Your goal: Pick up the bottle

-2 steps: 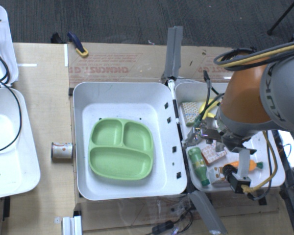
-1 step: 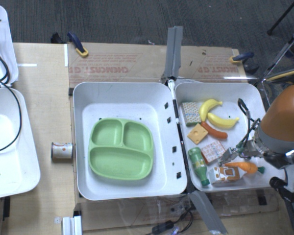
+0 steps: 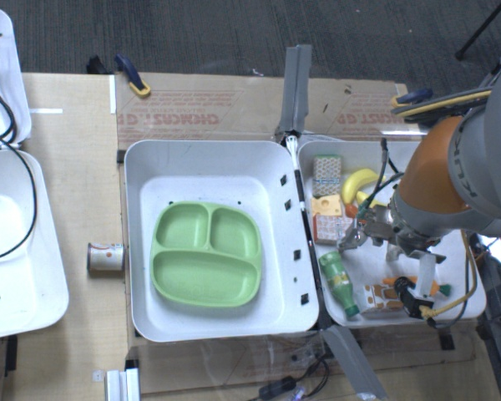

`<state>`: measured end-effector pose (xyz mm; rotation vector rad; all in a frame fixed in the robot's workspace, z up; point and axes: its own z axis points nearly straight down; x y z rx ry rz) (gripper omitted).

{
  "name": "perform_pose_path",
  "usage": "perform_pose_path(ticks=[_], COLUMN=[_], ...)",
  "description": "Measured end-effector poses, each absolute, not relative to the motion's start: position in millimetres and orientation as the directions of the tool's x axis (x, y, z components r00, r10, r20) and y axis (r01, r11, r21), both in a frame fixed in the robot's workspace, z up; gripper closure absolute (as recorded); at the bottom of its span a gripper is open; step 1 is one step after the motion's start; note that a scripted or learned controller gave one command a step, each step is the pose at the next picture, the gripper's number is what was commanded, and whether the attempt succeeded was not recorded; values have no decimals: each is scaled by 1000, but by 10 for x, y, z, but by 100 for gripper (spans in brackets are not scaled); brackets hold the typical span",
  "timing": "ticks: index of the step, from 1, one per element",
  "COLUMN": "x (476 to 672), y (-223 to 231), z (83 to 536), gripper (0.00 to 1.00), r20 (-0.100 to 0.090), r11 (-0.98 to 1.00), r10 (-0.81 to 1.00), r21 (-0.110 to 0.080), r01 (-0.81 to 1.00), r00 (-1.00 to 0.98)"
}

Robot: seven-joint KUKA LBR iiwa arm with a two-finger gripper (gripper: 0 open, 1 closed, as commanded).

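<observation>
The green bottle (image 3: pixel 337 279) lies on its side along the left wall of the right bin (image 3: pixel 468 306), its cap end toward the front. The arm, with its orange band, hangs over the middle of that bin. My gripper (image 3: pixel 374 242) sits low in the bin, just right of and slightly behind the bottle's upper end. I see nothing lifted off the bin floor. The arm's body hides part of the bin floor beneath it.
The right bin also holds a yellow banana (image 3: pixel 359 184), a patterned box (image 3: pixel 326 172), an orange-and-white carton (image 3: pixel 327 217) and a flat packet (image 3: pixel 382 297) by the bottle. A green divided plate (image 3: pixel 207 254) fills the left bin (image 3: pixel 142 224). A small can (image 3: pixel 106 257) lies on the bench.
</observation>
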<state>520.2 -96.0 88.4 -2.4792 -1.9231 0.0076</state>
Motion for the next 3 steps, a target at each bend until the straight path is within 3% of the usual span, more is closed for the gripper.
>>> perform_pose_path(ticks=[1,2,3], x=[4939,4803,4797], y=[-1705,-1053,-1060], z=[1360,879,938], gripper=[0,0,100], r20=[-1,-3,-5], r11=[-258,-456,-457], r10=[966,890,890], r21=[-5,-8,-14], r01=[966,890,890], r00=[258,456,457])
